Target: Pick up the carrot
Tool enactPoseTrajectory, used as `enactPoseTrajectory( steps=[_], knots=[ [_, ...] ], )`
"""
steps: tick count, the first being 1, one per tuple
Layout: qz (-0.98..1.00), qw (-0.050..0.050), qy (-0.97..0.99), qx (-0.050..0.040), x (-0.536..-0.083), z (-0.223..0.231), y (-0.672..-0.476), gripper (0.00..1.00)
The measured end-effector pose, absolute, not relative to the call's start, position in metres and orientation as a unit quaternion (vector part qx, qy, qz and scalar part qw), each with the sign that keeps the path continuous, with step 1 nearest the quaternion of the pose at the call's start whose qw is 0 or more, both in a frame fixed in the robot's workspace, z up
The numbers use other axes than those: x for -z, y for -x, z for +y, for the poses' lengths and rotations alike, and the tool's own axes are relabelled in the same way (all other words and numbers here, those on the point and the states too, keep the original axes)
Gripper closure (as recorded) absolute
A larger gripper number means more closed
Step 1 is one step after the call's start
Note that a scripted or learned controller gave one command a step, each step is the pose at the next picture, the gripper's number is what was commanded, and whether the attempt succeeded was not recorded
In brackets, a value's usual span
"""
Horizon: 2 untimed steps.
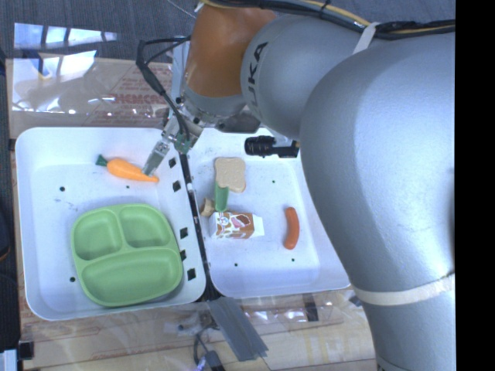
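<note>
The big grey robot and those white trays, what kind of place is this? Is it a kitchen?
Probably a robot test lab, not a kitchen. A grey arm reaches over two white bins on a bench, and the food looks like toys: a carrot, a sausage, a green divided plate.

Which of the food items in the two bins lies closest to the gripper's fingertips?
The carrot, orange with a green top, in the left bin. The gripper is right at its tip, while the bread slice, sausage and carton lie in the right bin.
</note>
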State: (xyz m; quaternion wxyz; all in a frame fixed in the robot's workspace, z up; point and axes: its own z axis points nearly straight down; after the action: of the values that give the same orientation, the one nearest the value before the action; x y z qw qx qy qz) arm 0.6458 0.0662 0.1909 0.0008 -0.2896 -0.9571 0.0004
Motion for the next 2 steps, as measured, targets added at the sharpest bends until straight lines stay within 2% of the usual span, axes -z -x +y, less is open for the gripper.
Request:
enactPoseTrajectory(
  steps=[1, 2],
  knots=[
    [-0.979, 0.002, 0.205, -0.0006, -0.139, 0.102, -0.569, 0.00],
    [-0.979, 0.001, 0.203, 0.0001, -0.151, 0.103, -0.571, 1.00]
  ],
)
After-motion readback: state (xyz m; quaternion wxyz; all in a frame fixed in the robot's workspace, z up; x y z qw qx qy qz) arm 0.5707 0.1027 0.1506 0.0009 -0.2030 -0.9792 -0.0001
